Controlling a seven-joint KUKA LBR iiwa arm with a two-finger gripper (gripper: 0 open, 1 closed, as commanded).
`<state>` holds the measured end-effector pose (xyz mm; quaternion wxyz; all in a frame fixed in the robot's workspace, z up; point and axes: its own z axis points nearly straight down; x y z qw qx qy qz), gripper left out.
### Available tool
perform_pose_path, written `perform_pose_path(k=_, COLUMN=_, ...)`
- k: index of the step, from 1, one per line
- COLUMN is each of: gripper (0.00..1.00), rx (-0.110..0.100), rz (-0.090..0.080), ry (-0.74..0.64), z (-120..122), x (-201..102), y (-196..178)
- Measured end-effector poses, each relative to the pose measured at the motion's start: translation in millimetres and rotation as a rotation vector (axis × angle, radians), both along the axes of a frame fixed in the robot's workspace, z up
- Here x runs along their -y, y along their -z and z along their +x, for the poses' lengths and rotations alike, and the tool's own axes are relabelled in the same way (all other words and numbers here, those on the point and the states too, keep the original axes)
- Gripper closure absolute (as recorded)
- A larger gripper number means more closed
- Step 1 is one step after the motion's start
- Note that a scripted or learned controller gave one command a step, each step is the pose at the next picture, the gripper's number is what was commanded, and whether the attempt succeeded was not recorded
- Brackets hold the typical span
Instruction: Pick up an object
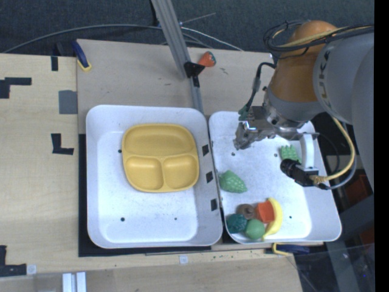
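My gripper hangs over the upper left part of the right bin, its fingers pointing down close together, and I see nothing between them. A green bumpy toy lies on the bin floor below and to the left of the gripper. At the bin's front edge sits a cluster: a brown ring, a red-orange piece, a yellow banana, a teal piece and a green piece. Another green item lies partly behind the arm at the right.
The left bin holds a yellow divided plate. A grey pole slants down to the bins' back edge, with an orange-tipped clamp beside it. A black cable fitting juts over the right bin.
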<state>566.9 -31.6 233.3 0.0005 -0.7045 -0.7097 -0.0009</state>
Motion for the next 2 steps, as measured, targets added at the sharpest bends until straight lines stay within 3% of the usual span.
perform_pose_path(k=2, gripper=1.0, rx=-0.001, rz=-0.001, ry=0.001, z=51.0, x=-105.2, y=15.0)
